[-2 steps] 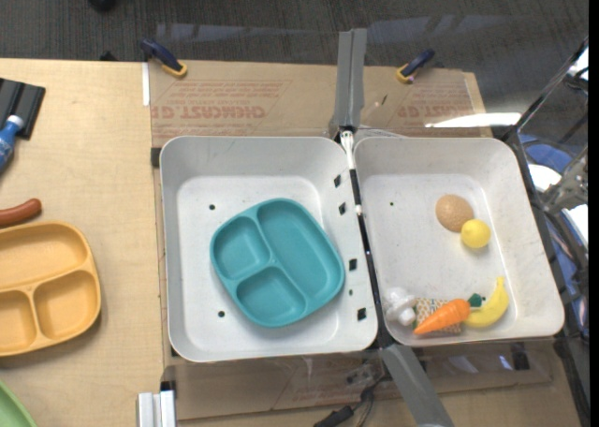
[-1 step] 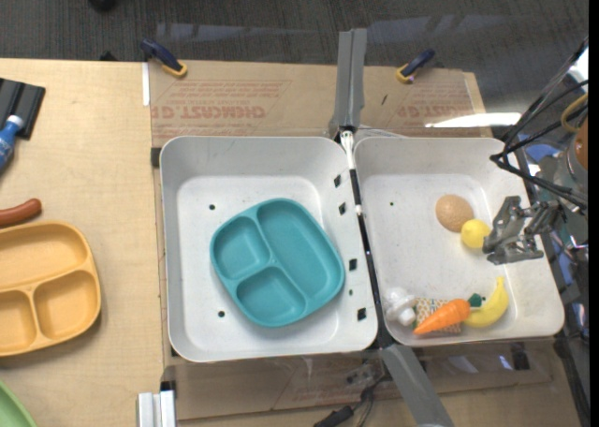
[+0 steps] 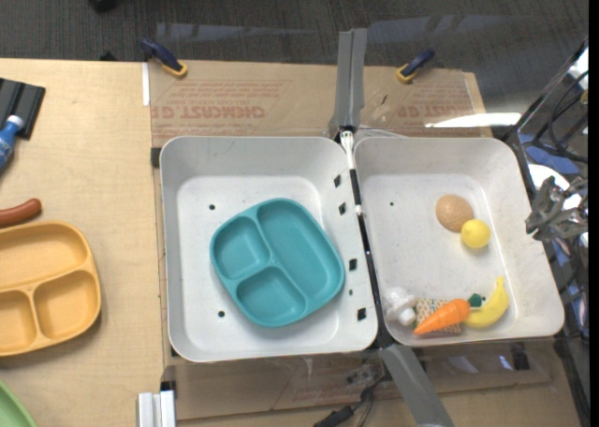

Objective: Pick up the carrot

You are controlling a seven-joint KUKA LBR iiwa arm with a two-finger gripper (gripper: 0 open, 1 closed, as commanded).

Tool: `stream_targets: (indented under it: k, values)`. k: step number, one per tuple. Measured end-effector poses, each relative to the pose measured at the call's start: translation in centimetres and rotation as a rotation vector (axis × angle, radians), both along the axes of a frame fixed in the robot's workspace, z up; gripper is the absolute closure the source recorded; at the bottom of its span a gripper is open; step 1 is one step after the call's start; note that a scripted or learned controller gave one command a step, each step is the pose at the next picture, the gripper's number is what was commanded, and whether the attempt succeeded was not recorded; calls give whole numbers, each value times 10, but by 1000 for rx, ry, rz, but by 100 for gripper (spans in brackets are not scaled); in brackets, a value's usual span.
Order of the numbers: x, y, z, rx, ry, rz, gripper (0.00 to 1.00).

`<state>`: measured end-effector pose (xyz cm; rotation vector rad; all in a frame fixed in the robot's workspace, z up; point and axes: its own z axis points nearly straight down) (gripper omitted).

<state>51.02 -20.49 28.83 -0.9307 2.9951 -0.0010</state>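
Gripper (image 3: pixel 554 213) of dull metal, poised at the right rim of the right bin (image 3: pixel 412 238); open or closed, cannot tell. Nothing seen in its hold.

Just leftward of it, a round yellow lemon (image 3: pixel 475 234), and touching that, a smooth tan egg (image 3: pixel 454 212).

Nearer the camera and leftward of the gripper, the carrot (image 3: pixel 440 316), in the bin's front corner: orange, tapered, smooth like plastic. Long axis nearly along the front wall, slightly tilted; green top toward the gripper's side, narrow tip away from it.

Against the green top, a curved yellow banana (image 3: pixel 493 304). Beyond the tip, a small white thing (image 3: pixel 401 308).

Far leftward, in the left bin (image 3: pixel 170 228), a teal three-part plate (image 3: pixel 274 261).
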Motion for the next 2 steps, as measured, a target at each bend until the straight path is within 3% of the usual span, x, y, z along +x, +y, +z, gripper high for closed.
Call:
stream_targets:
  k: [1, 2]
  values:
    - [12, 25, -1, 0, 1, 140, 100]
    - [5, -17, 73, -1, -1, 85, 100]
